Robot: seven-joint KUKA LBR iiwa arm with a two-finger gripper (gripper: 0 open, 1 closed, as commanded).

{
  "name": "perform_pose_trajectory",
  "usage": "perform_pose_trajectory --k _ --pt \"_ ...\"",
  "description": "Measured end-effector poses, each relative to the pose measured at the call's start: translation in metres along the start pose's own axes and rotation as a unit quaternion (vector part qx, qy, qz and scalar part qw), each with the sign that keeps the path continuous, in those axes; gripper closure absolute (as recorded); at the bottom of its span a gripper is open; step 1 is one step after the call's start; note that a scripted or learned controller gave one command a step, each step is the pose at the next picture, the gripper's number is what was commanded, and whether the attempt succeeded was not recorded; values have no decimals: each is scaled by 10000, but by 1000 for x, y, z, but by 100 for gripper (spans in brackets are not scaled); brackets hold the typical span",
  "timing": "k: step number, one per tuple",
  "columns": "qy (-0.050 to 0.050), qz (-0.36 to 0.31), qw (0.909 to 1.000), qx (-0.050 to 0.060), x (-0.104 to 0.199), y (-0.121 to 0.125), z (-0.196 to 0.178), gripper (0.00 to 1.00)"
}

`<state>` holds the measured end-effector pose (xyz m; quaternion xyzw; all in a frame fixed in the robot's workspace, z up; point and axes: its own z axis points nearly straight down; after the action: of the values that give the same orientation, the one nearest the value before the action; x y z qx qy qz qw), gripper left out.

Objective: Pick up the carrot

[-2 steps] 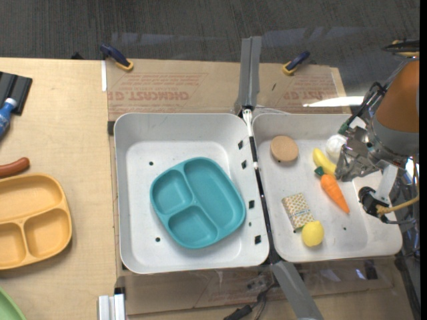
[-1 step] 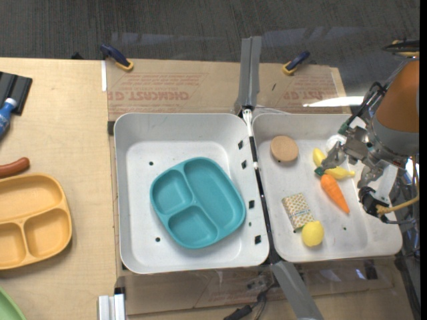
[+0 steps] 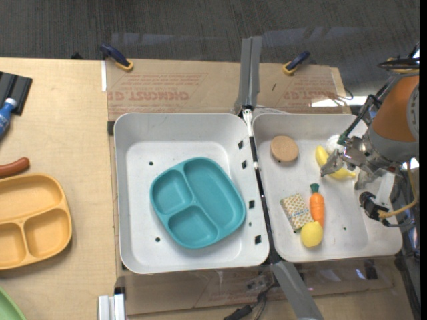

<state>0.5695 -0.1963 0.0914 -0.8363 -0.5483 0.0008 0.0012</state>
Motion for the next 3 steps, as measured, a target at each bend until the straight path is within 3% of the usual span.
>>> perform_pose_trajectory --k 1,2,3 --pt "-5 -760 9971 3 55 -30 0 0" --pt "-10 -748 9972 6 54 -30 -9 100" --pt "-8 -1546 9880 -5 100 -103 -99 100"
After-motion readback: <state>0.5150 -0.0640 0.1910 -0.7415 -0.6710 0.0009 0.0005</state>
